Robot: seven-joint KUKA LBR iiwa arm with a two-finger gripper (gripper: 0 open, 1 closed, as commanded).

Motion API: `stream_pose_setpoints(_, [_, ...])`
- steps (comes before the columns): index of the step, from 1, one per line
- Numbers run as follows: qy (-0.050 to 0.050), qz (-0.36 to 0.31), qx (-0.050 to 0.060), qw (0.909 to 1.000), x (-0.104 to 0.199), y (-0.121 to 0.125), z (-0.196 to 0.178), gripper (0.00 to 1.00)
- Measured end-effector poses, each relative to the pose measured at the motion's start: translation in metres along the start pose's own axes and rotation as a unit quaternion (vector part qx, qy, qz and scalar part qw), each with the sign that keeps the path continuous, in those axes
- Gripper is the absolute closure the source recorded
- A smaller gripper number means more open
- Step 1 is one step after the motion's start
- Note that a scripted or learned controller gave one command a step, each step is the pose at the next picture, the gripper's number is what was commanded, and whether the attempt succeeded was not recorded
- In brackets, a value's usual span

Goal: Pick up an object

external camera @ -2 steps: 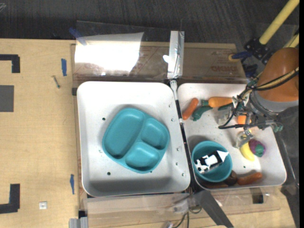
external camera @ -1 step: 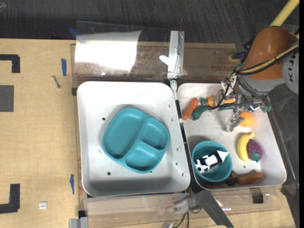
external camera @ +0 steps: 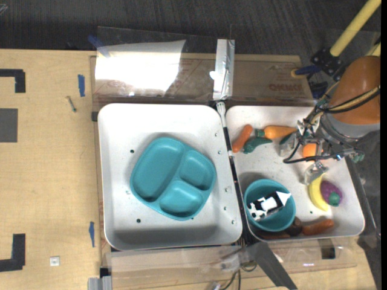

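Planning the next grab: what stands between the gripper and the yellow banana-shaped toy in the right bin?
Nothing visible does. The gripper is just above the yellow banana-shaped toy in the right white bin. A purple round toy lies against the banana's right side, not in the path.

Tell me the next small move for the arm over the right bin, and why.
Probably a short, straight descent. The gripper hovers in the right bin above a small orange object, with cables blocking a clear look at its grasp. The yellow and purple toy sits just nearer the camera, so sideways drift risks bumping it.
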State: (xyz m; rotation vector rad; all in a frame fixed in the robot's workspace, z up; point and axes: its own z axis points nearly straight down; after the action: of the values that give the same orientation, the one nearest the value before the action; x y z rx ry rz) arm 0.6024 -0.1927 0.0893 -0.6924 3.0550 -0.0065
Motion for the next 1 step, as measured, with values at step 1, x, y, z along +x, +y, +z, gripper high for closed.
stream_pose_setpoints(1, [0.001, 0.017, -0.002, 0.9999, -0.0507, 0.0189, 0.0001, 0.0])
